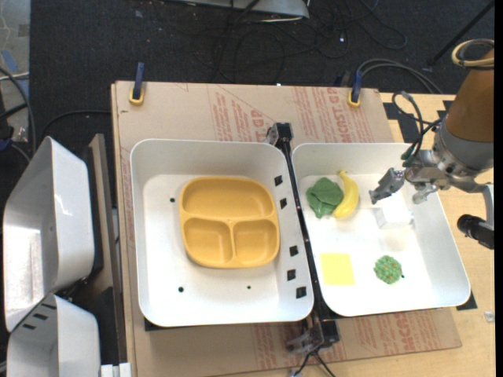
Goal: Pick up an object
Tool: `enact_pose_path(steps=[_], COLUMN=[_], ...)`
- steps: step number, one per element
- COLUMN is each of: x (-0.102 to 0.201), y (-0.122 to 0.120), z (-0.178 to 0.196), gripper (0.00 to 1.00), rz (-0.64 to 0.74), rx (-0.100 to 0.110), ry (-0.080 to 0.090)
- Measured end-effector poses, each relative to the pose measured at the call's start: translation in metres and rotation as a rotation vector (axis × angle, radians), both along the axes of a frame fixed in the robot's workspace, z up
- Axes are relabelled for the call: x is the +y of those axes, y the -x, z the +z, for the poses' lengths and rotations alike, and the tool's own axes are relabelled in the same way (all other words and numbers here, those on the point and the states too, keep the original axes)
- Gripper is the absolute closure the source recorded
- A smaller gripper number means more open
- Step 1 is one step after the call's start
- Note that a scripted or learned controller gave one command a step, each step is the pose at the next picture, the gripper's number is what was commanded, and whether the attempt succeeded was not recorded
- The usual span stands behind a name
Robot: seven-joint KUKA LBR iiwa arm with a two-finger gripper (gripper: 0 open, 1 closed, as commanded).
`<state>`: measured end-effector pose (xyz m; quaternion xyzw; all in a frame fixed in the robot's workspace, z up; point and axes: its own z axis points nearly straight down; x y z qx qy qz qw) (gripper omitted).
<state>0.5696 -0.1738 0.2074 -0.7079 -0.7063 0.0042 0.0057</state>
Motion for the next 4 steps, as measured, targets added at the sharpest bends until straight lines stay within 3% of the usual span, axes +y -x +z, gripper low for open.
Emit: enact_pose_path(steps=[1,3,4], x=[0.001,0.001,-0.004], y=[-0.003,-0.01,-0.017], z=[0.008,-0.092,-0.102], gripper=[0.0,0.0,0.0], rz=[0.003,0.001,-0.001], rx=[-0.014,-0.017,-0.033], ry=[0.002,0.005,0.013])
